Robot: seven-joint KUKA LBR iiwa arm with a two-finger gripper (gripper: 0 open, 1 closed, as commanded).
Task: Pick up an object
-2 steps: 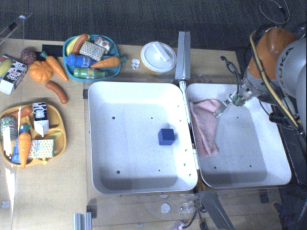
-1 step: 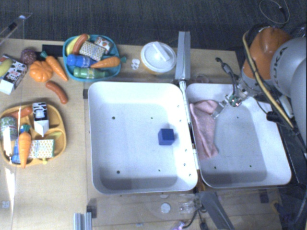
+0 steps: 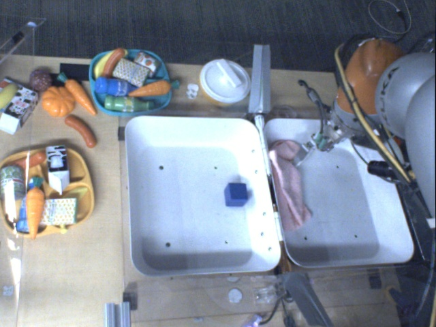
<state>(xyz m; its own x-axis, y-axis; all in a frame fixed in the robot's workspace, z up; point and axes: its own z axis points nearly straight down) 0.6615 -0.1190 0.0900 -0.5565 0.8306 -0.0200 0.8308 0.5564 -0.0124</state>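
Note:
A small blue cube (image 3: 236,193) rests right of centre on the floor of the left white bin (image 3: 157,251). A crumpled pink cloth (image 3: 290,186) lies along the left side of the right bin (image 3: 381,247), running from its top left corner downward. My gripper (image 3: 315,144) hangs low over the upper part of the right bin, just at the upper right end of the pink cloth and seemingly touching it. The grey arm with its orange band (image 3: 368,73) comes in from the upper right.
A metal divider (image 3: 259,80) stands behind the seam between the bins. Outside the bins on the left are a blue bowl of toy food (image 3: 129,82), a yellow tray of toy food (image 3: 48,193), loose toy vegetables (image 3: 68,104) and a white lidded bowl (image 3: 225,80).

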